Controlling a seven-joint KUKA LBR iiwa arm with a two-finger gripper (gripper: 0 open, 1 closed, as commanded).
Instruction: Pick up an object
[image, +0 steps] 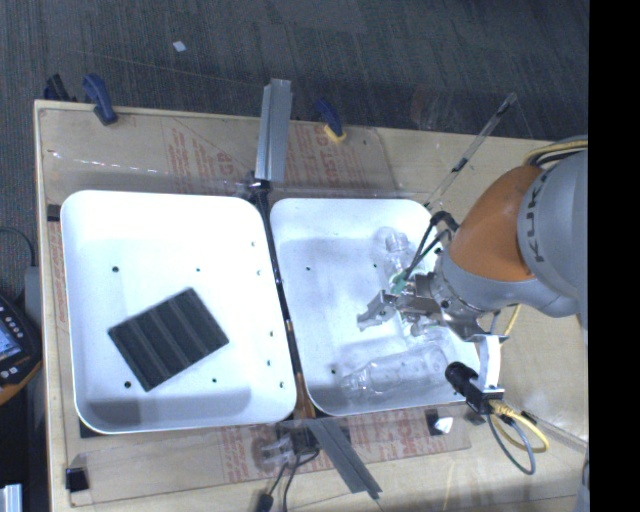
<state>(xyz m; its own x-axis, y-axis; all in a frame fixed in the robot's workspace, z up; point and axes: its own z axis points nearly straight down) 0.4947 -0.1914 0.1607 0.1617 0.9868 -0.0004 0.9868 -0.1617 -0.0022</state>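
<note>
Clear plastic bottle (395, 372) lay on side near front wall of right bin (330, 225), just below gripper (385, 308). Likely light, slick, crushable; best taken across body. Fingers' state: cannot tell. Dark ribbed slab (168, 338) in left bin (150, 212).

arm (520, 250): cut by right edge | gripper (385, 308): finger state unreadable; clear bottle (395, 372): outline faint

Wooden bench (400, 150) carrying two shallow white bins side by side, left bin (150, 215) and right bin (330, 215) touching along a dark divider, blue clamps (98, 97) gripping its far edge, grey metal bar (272, 128) lying between them
</note>
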